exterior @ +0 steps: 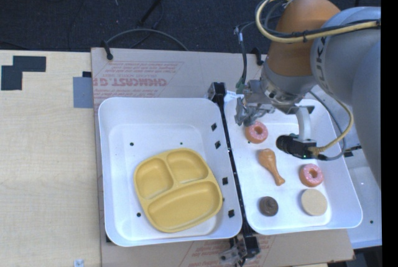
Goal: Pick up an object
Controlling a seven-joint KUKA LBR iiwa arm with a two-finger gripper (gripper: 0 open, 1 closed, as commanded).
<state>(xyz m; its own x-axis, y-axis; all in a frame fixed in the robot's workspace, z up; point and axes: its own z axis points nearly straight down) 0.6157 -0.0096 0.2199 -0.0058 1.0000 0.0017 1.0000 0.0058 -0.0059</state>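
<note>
On the near side of the worktop [50,154], two shallow white bins sit side by side. The left bin [115,135] carries a yellow divided tray [178,188], tilted a little off the bin's lines. The right bin [345,206] holds the toy food: nearest the camera, a dark brown chocolate donut [268,205] and, to its right, a pale round biscuit [314,202]; just beyond that, a pink frosted donut [311,175]; toward the middle, a tan drumstick [272,165] whose long axis runs from far left to near right, thick end far, thin end near.

Farther back still, a second pink donut [255,132] lies near the far left corner of the right bin, and it is here that the gripper [247,114] hovers, reaching in from the right on the grey arm [348,66] with its orange band [298,32]. The donut sits just to the near-right of the fingers, close beside them, perhaps touching. The fingers look slightly spread and pinch nothing. Judged as the likeliest target, the donut calls for a short shift toward the near right before the fingers drop around it. The drumstick lies next nearest, beyond the donut on that same line.
</note>
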